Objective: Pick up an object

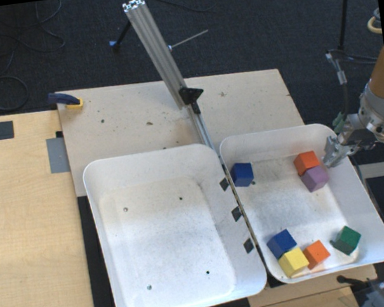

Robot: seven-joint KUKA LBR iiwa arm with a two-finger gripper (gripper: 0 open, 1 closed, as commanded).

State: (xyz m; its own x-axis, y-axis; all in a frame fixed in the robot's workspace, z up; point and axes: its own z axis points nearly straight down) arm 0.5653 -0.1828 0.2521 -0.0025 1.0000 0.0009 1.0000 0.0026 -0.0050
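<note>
The right bin (pixel 356 183) holds several cubes. A blue cube (pixel 242 174) lies near its left wall, and an orange cube (pixel 306 161) touches a purple cube (pixel 315 178) near the far right. At the front sit a blue cube (pixel 281 242), a yellow cube (pixel 293 262), an orange cube (pixel 316 253) and a green cube (pixel 347 240). My gripper (pixel 335 151) hangs at the bin's right rim, just right of the orange and purple pair, with nothing visibly between its fingers.
The left bin (pixel 112 189) stands beside the right one, with black clips (pixel 236 213) along the shared edge. A slanted aluminium bar (pixel 161 54) rises behind the bins. A small blue and yellow clamp (pixel 65 99) lies at the bench's far left corner.
</note>
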